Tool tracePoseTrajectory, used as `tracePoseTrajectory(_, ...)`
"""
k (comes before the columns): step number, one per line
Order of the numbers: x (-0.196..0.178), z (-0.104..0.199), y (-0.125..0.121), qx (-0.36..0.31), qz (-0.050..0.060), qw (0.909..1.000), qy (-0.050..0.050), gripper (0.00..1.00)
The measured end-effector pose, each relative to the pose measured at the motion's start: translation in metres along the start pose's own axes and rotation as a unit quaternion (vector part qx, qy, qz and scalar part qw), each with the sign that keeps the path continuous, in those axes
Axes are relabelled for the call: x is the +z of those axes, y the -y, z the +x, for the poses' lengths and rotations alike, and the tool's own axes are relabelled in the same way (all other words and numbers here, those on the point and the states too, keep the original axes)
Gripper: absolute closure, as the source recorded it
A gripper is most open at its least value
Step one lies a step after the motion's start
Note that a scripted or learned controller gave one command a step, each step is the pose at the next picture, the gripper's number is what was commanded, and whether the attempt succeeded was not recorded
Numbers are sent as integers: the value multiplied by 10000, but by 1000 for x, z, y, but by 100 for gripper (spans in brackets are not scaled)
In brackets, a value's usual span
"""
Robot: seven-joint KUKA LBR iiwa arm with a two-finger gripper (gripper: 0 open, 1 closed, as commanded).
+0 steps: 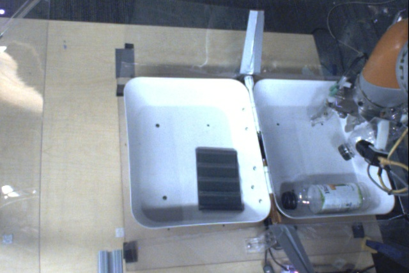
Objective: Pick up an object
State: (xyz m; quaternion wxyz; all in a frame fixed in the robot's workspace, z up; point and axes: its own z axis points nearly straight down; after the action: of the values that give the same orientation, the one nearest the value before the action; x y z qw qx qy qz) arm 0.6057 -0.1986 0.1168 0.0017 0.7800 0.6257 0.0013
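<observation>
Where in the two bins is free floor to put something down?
Left bin: bare floor around the black ridged block, mostly behind and left. Right bin: bare middle, bordered by the bottle in front; crowded right, at the arm's tool.

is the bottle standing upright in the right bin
No, the bottle lies on its side along the near wall of the right bin, its dark cap pointing toward the left bin.
</observation>
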Motion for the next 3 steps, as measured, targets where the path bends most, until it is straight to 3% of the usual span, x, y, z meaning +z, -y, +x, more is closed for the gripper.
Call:
tracePoseTrajectory(1,28,17,47,-2253,-39,9743,2,0)
tracePoseTrajectory(2,16,-13,32,-2221,-14,9750,-5,0)
tracePoseTrajectory(3,29,-1,-13,-2519,-33,9678,-6,0)
